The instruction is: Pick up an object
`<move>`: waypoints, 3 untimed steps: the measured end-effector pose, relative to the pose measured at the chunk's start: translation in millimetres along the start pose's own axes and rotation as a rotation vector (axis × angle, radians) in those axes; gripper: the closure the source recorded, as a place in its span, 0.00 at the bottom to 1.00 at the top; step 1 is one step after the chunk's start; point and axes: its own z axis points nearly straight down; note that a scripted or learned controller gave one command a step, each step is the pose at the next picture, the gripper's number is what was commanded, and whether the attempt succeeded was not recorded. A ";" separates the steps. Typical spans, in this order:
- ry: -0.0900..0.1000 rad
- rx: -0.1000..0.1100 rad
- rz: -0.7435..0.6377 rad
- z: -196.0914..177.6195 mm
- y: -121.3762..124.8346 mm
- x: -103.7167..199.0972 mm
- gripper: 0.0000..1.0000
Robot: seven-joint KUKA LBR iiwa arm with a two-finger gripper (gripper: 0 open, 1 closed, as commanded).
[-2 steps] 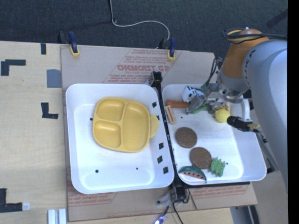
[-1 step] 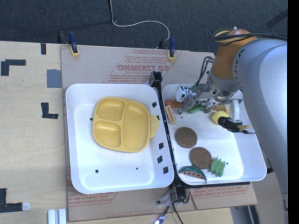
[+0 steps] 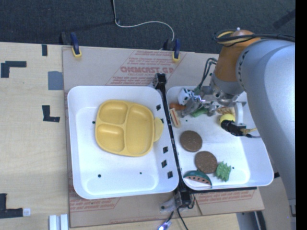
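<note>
The right bin (image 3: 256, 166) holds two brown round cookies (image 3: 191, 141) (image 3: 206, 161), a watermelon slice (image 3: 197, 178), a green leafy toy (image 3: 223, 170), a yellow piece (image 3: 227, 118) and an orange-and-white strip (image 3: 174, 119) along its left wall. My gripper (image 3: 195, 103) reaches down into this bin's far left part, over a small cluster of toys with a white-and-blue piece (image 3: 184, 97) and something green under the fingers. Whether anything sits between the fingers cannot be made out.
The left bin (image 3: 86, 171) bears a yellow divided plate (image 3: 125, 127). A black divider (image 3: 167, 128) runs between the bins. The grey arm (image 3: 273, 90) with its orange band (image 3: 231, 56) covers the right bin's far right side. Blue clamps (image 3: 75, 43) (image 3: 176, 48) hold the cardboard's far edge.
</note>
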 end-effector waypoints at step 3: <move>0.010 -0.037 -0.002 -102.7 -78.3 50.2 0.00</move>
